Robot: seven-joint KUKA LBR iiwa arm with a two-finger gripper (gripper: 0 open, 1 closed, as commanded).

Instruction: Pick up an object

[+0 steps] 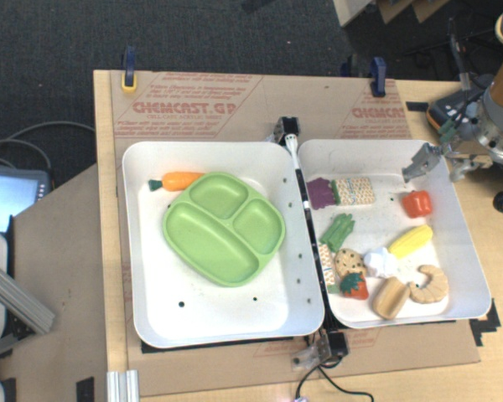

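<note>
On the left, the big white bin [142,224] sits on the desk [109,141] with a green divided plate [224,227] lying flat in its middle, and a toy carrot [176,180] just off the plate's upper left edge, touching or nearly so. Across the divider, into the right bin [474,258]: a purple piece [321,193] is up against the near wall, a speckled wafer [355,191] just beside it. Below them, green beans [338,229], then a cookie [348,261] and a strawberry [354,286] close together. A small white item [379,264] rests near a yellow corn cob [411,241]. Low in the bin, a bread roll [390,297] lies next to a pale curled pastry [428,283]. Up higher, a red pepper [417,203] stands alone, apart from the rest. And at the right edge, the tool [436,162] hangs over the bin's upper right corner, above the pepper and clear of it. Its two prongs stand apart, nothing between them.
</note>
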